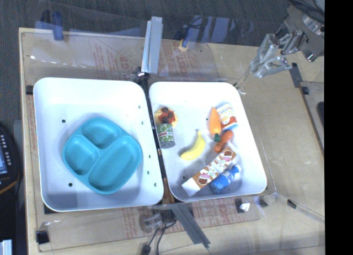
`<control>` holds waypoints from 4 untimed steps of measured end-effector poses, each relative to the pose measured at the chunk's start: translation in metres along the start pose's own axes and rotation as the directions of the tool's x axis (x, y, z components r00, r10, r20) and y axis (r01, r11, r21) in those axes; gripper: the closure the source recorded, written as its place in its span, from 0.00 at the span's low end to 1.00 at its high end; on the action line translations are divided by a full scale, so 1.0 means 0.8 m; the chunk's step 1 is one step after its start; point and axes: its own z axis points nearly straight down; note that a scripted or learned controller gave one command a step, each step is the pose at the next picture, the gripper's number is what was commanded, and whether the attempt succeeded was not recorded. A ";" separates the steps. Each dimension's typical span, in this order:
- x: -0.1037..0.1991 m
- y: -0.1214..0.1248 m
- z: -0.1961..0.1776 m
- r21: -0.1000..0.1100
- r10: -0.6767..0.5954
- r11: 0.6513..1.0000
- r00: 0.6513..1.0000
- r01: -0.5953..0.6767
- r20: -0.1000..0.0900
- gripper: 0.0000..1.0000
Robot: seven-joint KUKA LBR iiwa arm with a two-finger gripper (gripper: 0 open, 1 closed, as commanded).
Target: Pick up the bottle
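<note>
Closest to me, at the right bin's (pixel 249 138) front edge, I see a blue bottle (pixel 225 181) lying beside a long carton (pixel 210 171). Behind them sit a banana (pixel 193 147), a carrot (pixel 214 121), a small can (pixel 165 136) and a white pack (pixel 226 113). My left bin (pixel 49 99) holds a blue divided plate (pixel 102 154). My gripper (pixel 267 60) hangs outside the bins, past the right bin's far corner, well apart from the bottle; I cannot tell how its jaws stand.

Two bins set side by side on bench (pixel 287 154). Divided plate (pixel 102 154) held in left bin (pixel 49 105). In right bin (pixel 187 91): can (pixel 165 135) at left, banana (pixel 193 148) mid, carrot (pixel 214 121) right, carton (pixel 210 172) and bottle (pixel 225 180) at front. Gripper (pixel 265 63) placed behind right bin, outside.
</note>
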 end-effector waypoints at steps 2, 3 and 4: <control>-0.008 -0.002 -0.012 0.005 -0.366 0.931 0.931 0.366 0.004 1.00; -0.011 -0.002 -0.023 0.005 -0.366 0.931 0.931 0.366 0.005 1.00; -0.010 -0.001 -0.001 0.001 -0.749 0.662 0.662 0.749 0.001 1.00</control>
